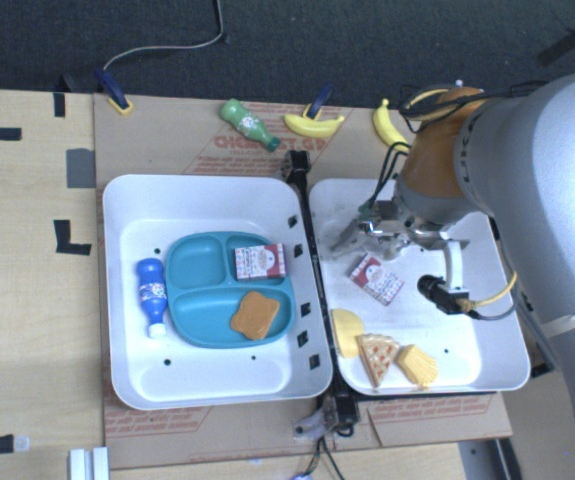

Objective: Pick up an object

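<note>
Now the gripper point(359, 236) hangs open just above one red carton point(376, 279); three yellow foods point(383, 353) lie nearby, nothing blocking.

Gripper point(359, 236): over right bin point(487, 363). Red-white carton point(377, 279): just below fingertips. Pizza slice point(375, 357), yellow pieces point(417, 365): further below. Left of gripper, left bin point(127, 268): teal tray point(202, 298), blue bottle point(150, 294), toast point(256, 316).

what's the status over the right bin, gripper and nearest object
Gripper low in the right bin, nothing seen between its fingers. Red-and-white carton lies flat just below it, not lifted. Pizza slice and yellow pieces sit nearer the front, apart from it.
</note>
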`<state>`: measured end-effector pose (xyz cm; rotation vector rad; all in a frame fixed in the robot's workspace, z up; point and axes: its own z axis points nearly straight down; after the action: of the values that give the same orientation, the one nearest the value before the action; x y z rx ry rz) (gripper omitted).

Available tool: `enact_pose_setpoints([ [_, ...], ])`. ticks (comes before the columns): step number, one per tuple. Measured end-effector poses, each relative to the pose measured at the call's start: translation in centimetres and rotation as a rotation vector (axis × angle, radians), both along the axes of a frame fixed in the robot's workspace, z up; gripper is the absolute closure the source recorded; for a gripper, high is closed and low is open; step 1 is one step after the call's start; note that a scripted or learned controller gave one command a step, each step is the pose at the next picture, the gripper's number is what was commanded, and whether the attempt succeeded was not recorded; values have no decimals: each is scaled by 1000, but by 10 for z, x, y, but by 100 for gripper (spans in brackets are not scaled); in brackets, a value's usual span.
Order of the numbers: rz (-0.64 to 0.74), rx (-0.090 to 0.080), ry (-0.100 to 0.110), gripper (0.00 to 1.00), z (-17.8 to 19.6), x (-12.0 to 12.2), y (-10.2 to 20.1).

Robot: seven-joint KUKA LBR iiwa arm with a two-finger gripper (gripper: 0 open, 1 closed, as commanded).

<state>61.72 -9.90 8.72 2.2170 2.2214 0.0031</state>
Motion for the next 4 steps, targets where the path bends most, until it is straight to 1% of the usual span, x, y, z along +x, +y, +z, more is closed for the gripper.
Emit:
enact_pose_setpoints([
  [1,0,-3,-3,100,10,0,-1],
  [2,0,-3,-2,0,10,0,-1],
  [3,0,0,4,0,7,51,5],
  [4,0,-2,5,100,17,51,5],
])
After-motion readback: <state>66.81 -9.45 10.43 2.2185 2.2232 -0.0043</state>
